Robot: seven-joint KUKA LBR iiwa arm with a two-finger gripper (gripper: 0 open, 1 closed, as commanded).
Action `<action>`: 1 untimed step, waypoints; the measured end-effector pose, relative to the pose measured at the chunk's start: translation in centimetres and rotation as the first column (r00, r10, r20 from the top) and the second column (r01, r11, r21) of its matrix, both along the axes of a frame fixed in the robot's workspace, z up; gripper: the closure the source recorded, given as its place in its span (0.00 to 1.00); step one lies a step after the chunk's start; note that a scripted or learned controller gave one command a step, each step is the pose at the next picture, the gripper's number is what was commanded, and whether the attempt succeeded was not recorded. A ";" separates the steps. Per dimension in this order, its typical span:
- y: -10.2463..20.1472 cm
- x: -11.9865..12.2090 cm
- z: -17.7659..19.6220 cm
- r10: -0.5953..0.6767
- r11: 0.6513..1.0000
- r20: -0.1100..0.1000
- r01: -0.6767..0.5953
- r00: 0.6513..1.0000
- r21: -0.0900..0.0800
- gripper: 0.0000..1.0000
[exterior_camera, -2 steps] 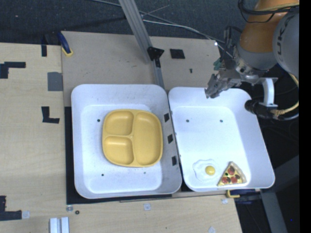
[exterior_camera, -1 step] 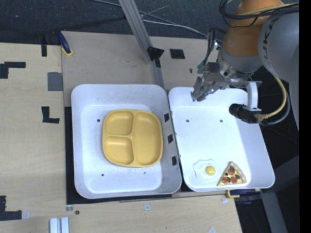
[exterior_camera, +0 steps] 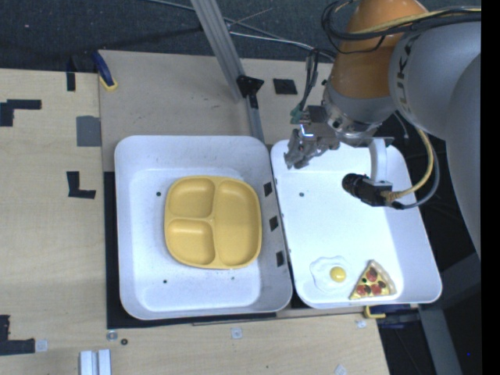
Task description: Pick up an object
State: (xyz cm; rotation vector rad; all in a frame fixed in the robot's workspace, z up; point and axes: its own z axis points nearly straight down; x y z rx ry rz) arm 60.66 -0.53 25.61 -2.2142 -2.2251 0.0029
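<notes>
A yellow divided plate (exterior_camera: 212, 222) lies in the middle of the left bin (exterior_camera: 133, 209). In the right bin (exterior_camera: 344, 233), a toy fried egg (exterior_camera: 330, 273) and a toy pizza slice (exterior_camera: 373, 281) sit side by side near the front edge. My gripper (exterior_camera: 300, 153) hangs over the far left corner of the right bin, far from both toys. Its fingers point down and nothing shows between them.
A slanted metal post (exterior_camera: 226, 49) rises behind the bins. The grey arm with its orange band (exterior_camera: 375, 30) covers the far right of the right bin, and a black cable fitting (exterior_camera: 367, 188) hangs over that bin. Black tape marks dot the bench at left.
</notes>
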 end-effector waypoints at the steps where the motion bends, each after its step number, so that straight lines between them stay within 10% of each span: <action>1: 5.6 -0.8 -2.0 0.001 1.000 -0.001 -0.001 1.000 -0.001 1.00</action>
